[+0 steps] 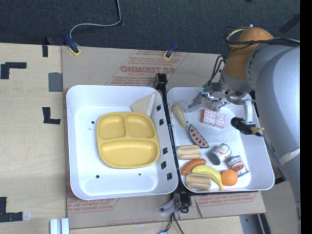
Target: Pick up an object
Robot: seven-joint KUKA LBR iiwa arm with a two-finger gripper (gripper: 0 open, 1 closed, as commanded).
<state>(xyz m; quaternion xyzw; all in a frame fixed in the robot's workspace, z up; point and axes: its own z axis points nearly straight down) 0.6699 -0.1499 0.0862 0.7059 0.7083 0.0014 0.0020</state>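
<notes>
My gripper [210,100] hangs over the back of the right bin [267,172], reaching in from the right under the orange wrist band. Just below it lies a pink checkered packet [213,118]. A pale corn cob [179,115] lies to its left and a watermelon slice [198,136] sits further forward. Nothing shows held in the gripper. Toward the front of the bin are a hot dog bun [188,152], a sausage [192,165], a banana [210,174], a bread roll [197,181], an orange [229,178] and two small cans [221,153] [237,165].
The left bin [80,179] holds a yellow divided plate [128,139] and a beige wedge [144,104] at its back right. A black ridge [165,130] separates the bins. The bulky grey arm [280,96] covers the right bin's right side.
</notes>
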